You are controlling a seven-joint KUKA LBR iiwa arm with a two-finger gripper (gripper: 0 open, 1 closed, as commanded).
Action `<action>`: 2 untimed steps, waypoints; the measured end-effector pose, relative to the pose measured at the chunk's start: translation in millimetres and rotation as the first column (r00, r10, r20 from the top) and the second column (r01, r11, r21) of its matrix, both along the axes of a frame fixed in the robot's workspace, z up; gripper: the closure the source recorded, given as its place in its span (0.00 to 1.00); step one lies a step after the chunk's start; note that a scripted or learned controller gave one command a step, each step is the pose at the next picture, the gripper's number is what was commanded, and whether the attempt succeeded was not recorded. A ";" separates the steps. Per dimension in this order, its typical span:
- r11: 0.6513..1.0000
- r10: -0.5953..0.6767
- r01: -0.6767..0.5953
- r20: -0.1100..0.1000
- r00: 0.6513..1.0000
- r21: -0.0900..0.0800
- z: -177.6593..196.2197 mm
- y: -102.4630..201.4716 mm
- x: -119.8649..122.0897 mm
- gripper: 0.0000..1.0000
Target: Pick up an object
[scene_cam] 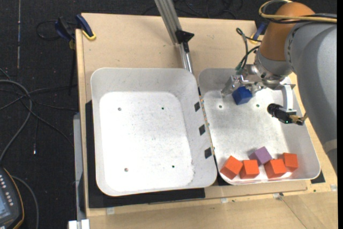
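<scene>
**Blue block riding in the hand above the right bin**

The arm is reaching in from three o'clock, and its hand (239, 89) is hanging over the far part of the right bin (300, 137), toward twelve o'clock of that bin. A blue block (242, 95) is sitting between the metal fingers, so the hand is reading as clenched on it. The block looks to be raised off the bin floor, though at this slant I cannot be sure it is clear of the surface.

Down at six o'clock of the same bin, four orange blocks (250, 168) and a purple block (262, 155) are crowding along the near wall, well apart from the hand. The left bin (102, 88) is lying at nine o'clock, beside the right one on the table (134, 40).

What could go wrong from here is mostly a matter of the grip. The block is looking tilted and is hanging at the finger ends rather than deep between them, so a quick swing or a jolt could be twisting it loose, and it would be dropping back to the bin floor. Cables are trailing close around the wrist, and a sharp turn could be snagging them. If the block is touching the floor, a sideways move would be dragging it out of the fingers.
</scene>
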State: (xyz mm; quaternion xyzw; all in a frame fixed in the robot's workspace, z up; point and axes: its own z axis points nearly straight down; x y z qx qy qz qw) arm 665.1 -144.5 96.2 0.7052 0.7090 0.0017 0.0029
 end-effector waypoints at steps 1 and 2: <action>1.000 0.000 0.000 -0.004 1.000 -0.002 9.9 -1.7 -2.1 1.00; 1.000 0.002 -0.002 0.001 1.000 0.003 104.2 64.1 -45.5 1.00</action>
